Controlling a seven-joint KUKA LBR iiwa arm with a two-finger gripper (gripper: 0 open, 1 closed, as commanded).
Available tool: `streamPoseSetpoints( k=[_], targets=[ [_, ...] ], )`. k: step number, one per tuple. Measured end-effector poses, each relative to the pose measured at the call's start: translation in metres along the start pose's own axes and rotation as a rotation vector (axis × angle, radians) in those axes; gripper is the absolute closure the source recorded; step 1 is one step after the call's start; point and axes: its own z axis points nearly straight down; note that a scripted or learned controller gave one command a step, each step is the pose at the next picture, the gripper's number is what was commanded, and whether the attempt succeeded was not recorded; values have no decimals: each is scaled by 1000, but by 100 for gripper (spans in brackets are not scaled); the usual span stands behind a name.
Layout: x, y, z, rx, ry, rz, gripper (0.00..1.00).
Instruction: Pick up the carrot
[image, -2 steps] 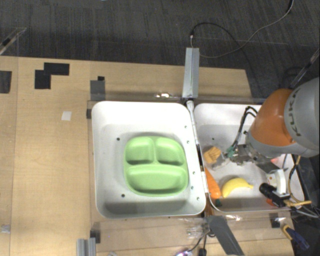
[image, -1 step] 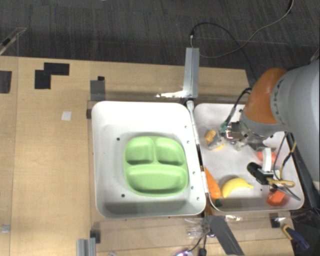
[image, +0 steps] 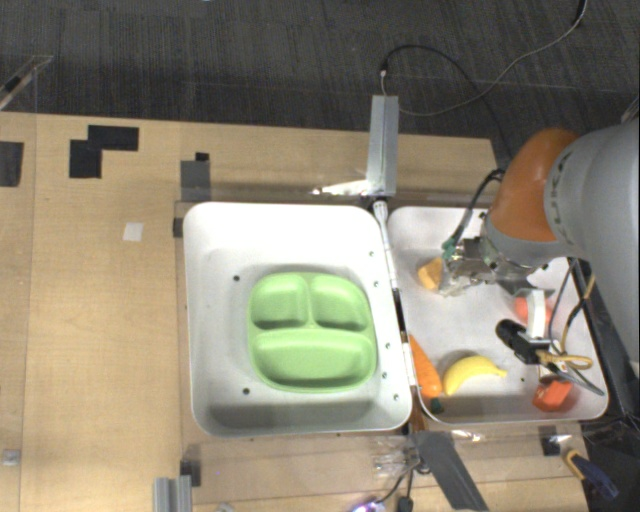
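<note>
The carrot (image: 425, 368) lies in the right bin (image: 420, 232), tight against its left wall near the front corner, with a banana (image: 473, 373) just beside. The gripper (image: 462, 267) hangs over the bin's back part; whether the jaws are open, I cannot tell. The bin's middle floor is free.

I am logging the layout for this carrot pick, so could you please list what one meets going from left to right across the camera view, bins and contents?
Left bin → green divided plate → carrot → banana → small red item at the right bin's near right corner.
</note>
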Motion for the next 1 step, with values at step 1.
streamPoseSetpoints(
  k=[1],
  targets=[
    [0,0,0,0,0,0,0]
  ],
)
